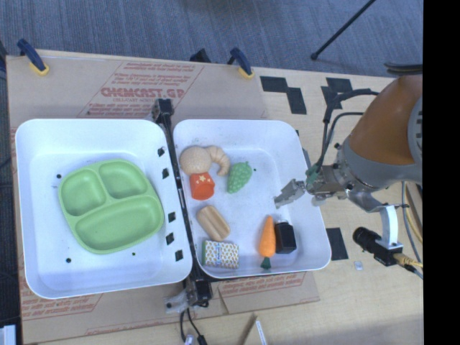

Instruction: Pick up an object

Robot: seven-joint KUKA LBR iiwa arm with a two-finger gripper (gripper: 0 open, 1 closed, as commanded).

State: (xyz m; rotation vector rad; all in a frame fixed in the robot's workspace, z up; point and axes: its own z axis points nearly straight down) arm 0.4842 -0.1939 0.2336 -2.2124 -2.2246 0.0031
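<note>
upright, carrot points top-to-bottom.

Two white bins sit side by side on the table: the left bin and the right bin. The left holds one green divided plate. The right holds seven toy items: one croissant, one bunch of green grapes, one red piece, one hot dog bun, one carrot, one black block and one patterned can.
</note>
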